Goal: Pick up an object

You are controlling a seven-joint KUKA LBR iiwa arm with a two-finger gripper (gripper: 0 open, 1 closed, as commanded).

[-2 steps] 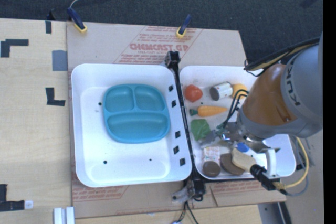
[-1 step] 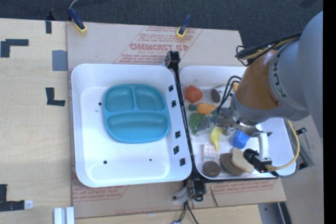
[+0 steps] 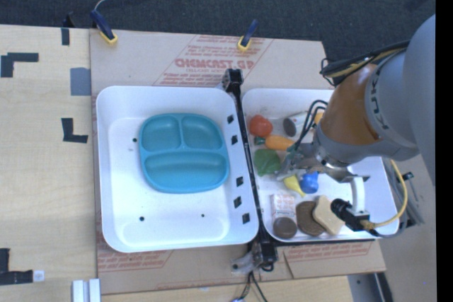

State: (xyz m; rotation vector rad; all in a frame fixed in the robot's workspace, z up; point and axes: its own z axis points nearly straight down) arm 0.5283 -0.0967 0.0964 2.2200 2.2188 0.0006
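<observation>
Claw (image 3: 296, 165) down in right bin (image 3: 386, 180) (grip state hidden by wrist); blue ball (image 3: 309, 182) just below, green toy (image 3: 266, 162) left.

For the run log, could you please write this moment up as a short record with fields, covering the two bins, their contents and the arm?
left bin: holds a blue divided plate
right bin: holds a cluster of small items
items seen: red tomato-like piece, orange carrot-like piece, green piece, blue piece, two brown discs
arm: reaches in over the right bin
gripper: low among the items, near the green and blue pieces
grasp: cannot tell
</observation>
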